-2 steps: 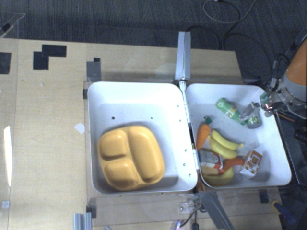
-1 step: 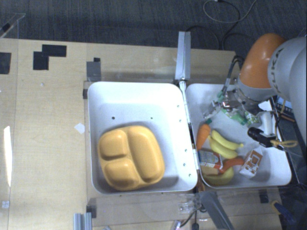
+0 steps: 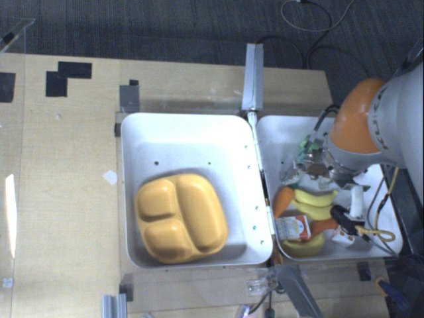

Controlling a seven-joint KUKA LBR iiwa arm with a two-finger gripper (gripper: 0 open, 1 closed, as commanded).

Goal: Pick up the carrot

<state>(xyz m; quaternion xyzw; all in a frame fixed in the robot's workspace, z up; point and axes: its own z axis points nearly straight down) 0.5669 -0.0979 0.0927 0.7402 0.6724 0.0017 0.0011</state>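
The carrot [image 3: 283, 200] lies in the right bin [image 3: 271, 134], touching a banana [image 3: 314, 203]. The gripper [image 3: 314, 166] is poised just above; the approach step is judged underway. Descent onto the carrot is needed next.

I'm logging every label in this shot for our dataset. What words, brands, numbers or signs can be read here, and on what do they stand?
No text can be read.
Small carton in the right bin, below the carrot: red and white print, too blurred to read.
Black squares on the bench: plain marks, no letters.
Yellow tray in the left bin: no markings.
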